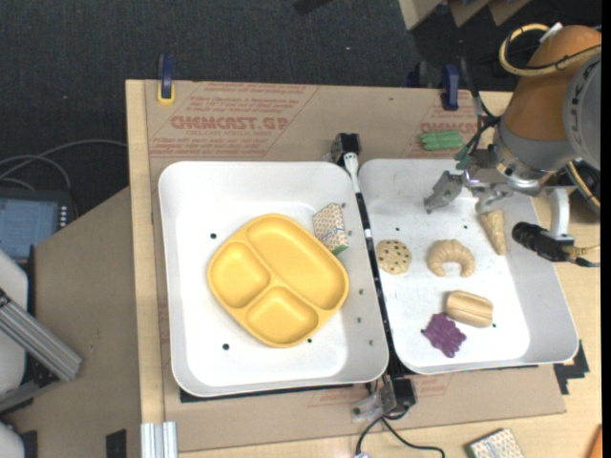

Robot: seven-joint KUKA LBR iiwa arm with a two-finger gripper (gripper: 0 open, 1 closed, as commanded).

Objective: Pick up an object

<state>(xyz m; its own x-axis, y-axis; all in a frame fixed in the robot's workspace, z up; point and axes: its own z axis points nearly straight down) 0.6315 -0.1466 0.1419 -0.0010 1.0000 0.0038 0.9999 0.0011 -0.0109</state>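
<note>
1. Pincer (467, 190) hangs over the far part of the right bin (410, 346), toward the counter's (143, 256) far right corner. Fingers (441, 194) are spread wide with nothing between them.
2. Cone (494, 229): tan, lying in the right bin just to the near side of the pincer's right-hand finger, tip pointing to the near edge. Can't tell whether they touch.
3. Croissant (451, 256): mid-bin, just beside the cone on its left and apart from it.
4. Cookie (392, 256): left of the croissant, close to the bin wall that meets the left bin (181, 256).
5. Roll (469, 307): toward the counter's near edge from the croissant, lying flat.
6. Purple piece (443, 333): just beside the roll at its near-left corner. Too small to tell whether they touch.
7. All five candidate objects lie loose on the right bin floor, none lifted.
8. Left bin: yellow plate (277, 280) with three compartments, turned at an angle and taking up most of the middle.
9. Patterned piece (330, 224): at the plate's far right rim, by the wall shared with the right bin, touching or overlapping the rim.
10. Green item (440, 141): on the counter outside the bins, between the right bin's far wall and the counter's far edge.
11. Blue clamps (167, 89) on the far edge, one near each far corner.
</note>
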